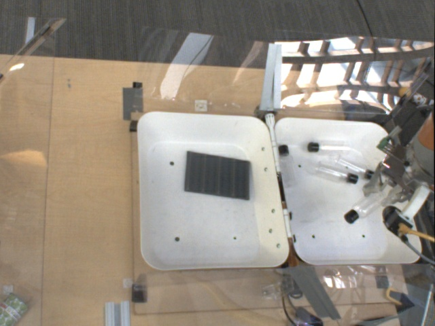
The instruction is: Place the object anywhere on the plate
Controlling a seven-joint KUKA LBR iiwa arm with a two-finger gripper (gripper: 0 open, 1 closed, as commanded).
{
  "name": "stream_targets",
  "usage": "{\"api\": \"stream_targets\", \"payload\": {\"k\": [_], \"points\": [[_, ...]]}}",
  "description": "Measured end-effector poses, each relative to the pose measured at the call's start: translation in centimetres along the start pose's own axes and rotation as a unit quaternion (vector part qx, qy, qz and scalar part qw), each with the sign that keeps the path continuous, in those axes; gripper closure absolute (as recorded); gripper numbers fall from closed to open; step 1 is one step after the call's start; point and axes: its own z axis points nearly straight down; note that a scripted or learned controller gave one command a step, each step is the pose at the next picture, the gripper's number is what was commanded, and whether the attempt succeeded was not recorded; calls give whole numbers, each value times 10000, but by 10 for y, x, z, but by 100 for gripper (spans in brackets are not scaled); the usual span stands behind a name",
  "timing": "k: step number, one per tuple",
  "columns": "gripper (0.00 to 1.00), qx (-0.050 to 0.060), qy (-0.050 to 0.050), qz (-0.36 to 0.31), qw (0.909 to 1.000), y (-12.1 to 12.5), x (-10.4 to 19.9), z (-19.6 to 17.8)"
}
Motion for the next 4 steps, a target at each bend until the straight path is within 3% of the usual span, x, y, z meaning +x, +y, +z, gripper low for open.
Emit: {"api": "stream_targets", "payload": {"k": [1, 2, 3, 4], "points": [[100, 18, -1, -378, 9993, -47, 37, 7], [100, 16, -2, 1154, 9933, -90, 93, -1], [100, 19, -9, 3143, 9493, -122, 133, 19], [100, 20, 0, 3465, 9381, -165, 189, 18]]}}
